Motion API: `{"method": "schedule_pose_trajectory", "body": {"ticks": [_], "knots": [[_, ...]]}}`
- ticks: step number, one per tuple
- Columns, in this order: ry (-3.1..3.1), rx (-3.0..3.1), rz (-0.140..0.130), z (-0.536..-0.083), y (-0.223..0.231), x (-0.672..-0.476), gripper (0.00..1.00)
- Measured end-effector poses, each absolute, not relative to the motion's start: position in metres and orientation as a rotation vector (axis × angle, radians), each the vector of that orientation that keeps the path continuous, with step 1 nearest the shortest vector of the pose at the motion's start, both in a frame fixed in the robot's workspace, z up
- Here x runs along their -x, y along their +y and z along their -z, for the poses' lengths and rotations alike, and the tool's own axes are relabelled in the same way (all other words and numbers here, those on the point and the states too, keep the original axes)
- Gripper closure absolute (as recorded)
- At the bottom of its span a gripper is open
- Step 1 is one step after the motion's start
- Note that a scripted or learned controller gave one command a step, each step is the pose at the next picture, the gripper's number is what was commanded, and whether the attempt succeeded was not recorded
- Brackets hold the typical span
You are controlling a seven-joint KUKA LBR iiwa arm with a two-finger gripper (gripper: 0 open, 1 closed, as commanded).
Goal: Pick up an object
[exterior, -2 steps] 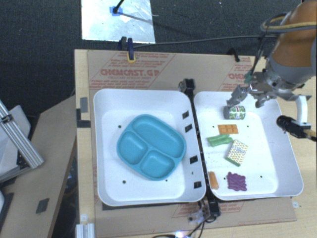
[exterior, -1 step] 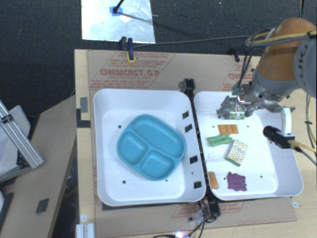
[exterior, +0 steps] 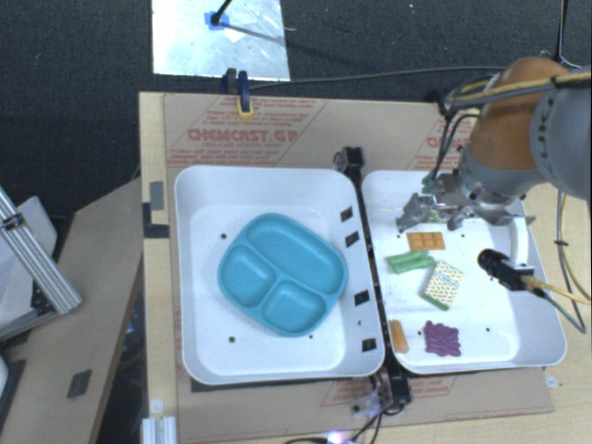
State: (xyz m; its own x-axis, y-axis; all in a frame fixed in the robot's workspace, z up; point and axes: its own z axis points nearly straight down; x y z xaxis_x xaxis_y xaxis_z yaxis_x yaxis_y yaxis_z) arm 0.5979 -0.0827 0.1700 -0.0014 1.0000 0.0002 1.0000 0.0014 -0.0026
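Note:
The right bin (exterior: 518,340) holds several small items. An orange waffle-like square (exterior: 425,241) lies near its middle, and a green piece (exterior: 410,262) sits just below it. Right of the green piece is a block with a dotted pattern (exterior: 444,285). A purple bunch (exterior: 442,339) and a small orange stick (exterior: 398,335) lie near the front. My gripper (exterior: 431,220) hovers over the back of this bin, just above the orange square. It is open, with nothing between its fingers.
The left bin (exterior: 199,248) contains a blue divided plate (exterior: 282,273). A black divider with clips (exterior: 363,257) runs between the bins. The arm's orange band (exterior: 509,137) hangs over the right bin's back corner.

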Motion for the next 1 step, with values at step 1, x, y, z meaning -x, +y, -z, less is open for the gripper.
{"method": "schedule_pose_trajectory", "body": {"ticks": [1], "knots": [[-2.221,2.218,-0.003,-0.1109,-0.0862,-0.5914,0.0]]}}
